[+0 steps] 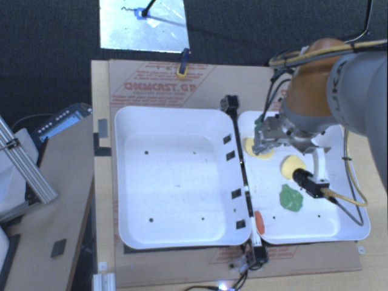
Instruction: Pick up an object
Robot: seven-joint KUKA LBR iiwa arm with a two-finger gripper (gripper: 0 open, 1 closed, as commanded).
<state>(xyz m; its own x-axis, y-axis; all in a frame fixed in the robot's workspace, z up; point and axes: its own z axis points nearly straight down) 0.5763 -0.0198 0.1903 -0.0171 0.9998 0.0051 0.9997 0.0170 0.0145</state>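
My gripper point(262, 145) is down in the right bin point(327, 229), at its upper left part, right over a flat pale yellow disc point(256, 150) that peeks out beneath it. A round yellow object point(291, 163) lies just to the right of the gripper. A green crumpled object point(291, 197) sits lower in the same bin. A small orange-red piece point(259, 222) lies near the bin's lower left edge by the divider. The arm's grey body and orange band point(315, 71) hide the bin's upper right.
The left bin point(176, 180) lies beside the right one, with black clips point(233, 156) along the shared edge. A black cable part with a yellow wire point(312, 185) hangs over the right bin. A yellow clamp point(182, 71) sits at the cardboard's far edge.
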